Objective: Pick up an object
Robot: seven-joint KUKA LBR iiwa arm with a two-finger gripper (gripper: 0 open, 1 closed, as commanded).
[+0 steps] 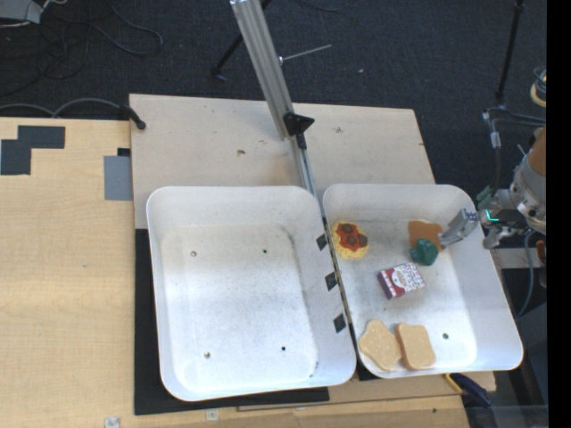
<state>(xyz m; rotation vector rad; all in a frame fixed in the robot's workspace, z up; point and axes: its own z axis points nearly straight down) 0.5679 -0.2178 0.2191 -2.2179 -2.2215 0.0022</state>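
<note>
The right bin [486,283] holds several small objects. A yellow round piece with red topping [350,239] lies near its left wall. An orange block [424,231] and a teal lump [425,251] sit together at the upper right. A red and white packet [401,280] lies in the middle. Two bread slices [399,345] rest side by side at the front. My gripper [459,228] reaches in over the right rim, its tip just right of the orange block and the teal lump. Nothing is visibly held.
The left bin [232,292] stands beside the right one, with black clips [327,279] along the shared wall. A slanted aluminium post [268,65] rises behind the bins. The arm's wrist [526,194] hangs beyond the right rim.
</note>
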